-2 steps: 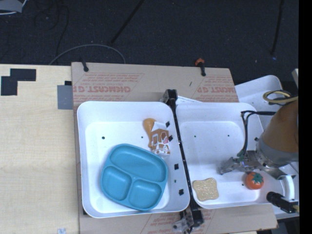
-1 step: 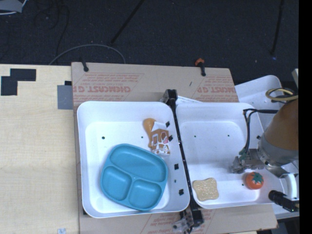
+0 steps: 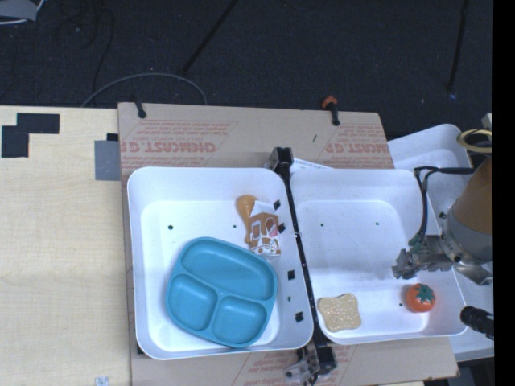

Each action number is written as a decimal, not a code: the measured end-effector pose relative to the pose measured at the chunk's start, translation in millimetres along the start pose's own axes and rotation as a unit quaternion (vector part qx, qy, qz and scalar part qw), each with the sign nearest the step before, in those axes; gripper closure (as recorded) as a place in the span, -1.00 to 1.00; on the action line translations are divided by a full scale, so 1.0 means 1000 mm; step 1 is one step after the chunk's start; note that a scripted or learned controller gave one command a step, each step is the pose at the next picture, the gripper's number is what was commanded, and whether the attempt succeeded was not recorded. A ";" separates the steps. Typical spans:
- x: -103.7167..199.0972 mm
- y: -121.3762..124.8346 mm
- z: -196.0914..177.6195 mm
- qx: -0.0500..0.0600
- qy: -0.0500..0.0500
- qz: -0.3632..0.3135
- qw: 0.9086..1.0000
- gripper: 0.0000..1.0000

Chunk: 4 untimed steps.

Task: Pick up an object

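— What will you see around the left bin (image 3: 161, 207)?
— Cardboard (image 3: 241, 135) under it, a second bin (image 3: 354, 223) touching its right side, and a pale bench (image 3: 56, 256) to its left.
— And inside it?
— A blue tray (image 3: 221, 292) towards its near side, and a spotted toy (image 3: 261, 232) by its right wall.
— Behind it?
— Two clamps (image 3: 328, 102) on the cardboard's far edge, with cables (image 3: 145, 79) beyond.

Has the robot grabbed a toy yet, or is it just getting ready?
Getting ready. Nothing looks picked up yet: the small orange tomato-like toy and the tan toast-shaped piece both lie on the floor of the right white bin. The pincer hangs low in that bin, just above and left of the orange toy, with nothing visibly between its fingers. Grabbing and lifting are left to do.
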State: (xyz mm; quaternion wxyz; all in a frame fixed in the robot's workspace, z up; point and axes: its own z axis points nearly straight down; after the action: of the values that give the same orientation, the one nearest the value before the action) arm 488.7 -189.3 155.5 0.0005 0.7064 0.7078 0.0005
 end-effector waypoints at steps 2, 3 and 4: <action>-0.005 0.002 -0.070 0.001 0.000 0.000 1.000 1.00; 0.048 0.011 -0.074 0.002 0.001 -0.002 1.000 1.00; 0.103 0.028 -0.082 0.002 0.001 -0.002 1.000 1.00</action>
State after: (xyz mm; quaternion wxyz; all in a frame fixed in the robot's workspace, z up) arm 516.3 -86.2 237.4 -0.0015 0.7053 0.7089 -0.0002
